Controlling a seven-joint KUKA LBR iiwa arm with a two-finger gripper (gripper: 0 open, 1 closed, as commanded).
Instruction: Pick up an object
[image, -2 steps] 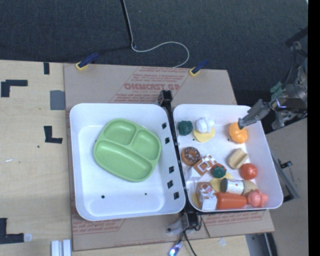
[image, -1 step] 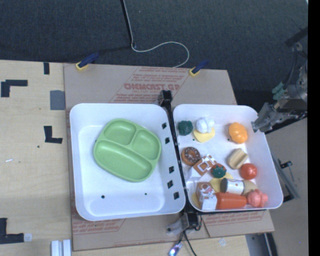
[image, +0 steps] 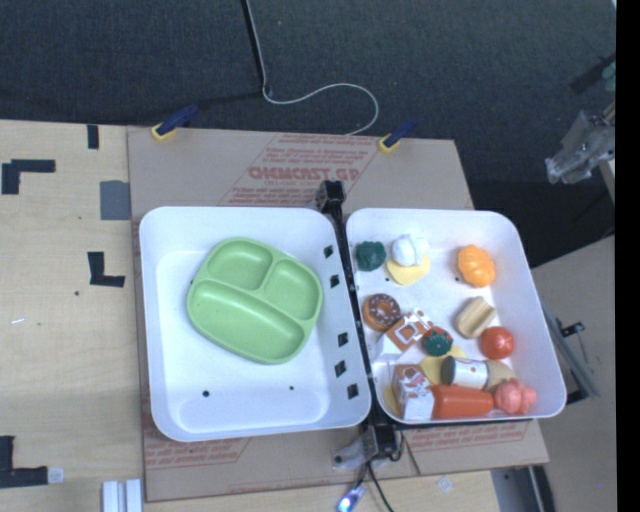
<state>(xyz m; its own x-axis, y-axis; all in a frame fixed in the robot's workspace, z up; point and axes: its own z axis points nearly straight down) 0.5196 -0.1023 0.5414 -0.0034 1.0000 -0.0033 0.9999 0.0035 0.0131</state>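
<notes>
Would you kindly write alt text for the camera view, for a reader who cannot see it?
Two shallow white bins sit side by side on a bench: the left bin holds a green divided plate, the right bin a jumble of small toy foods, including an orange fruit and a donut. The gripper hangs at the upper right, outside both bins.

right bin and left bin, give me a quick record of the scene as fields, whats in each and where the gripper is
left bin: green divided plate
right bin: toy foods, among them a donut, orange fruit, red tomato, carrot
clutter: foods crowd the bin's near end
gripper: off the bench, beyond the right bin's far corner
held: nothing visible
</notes>
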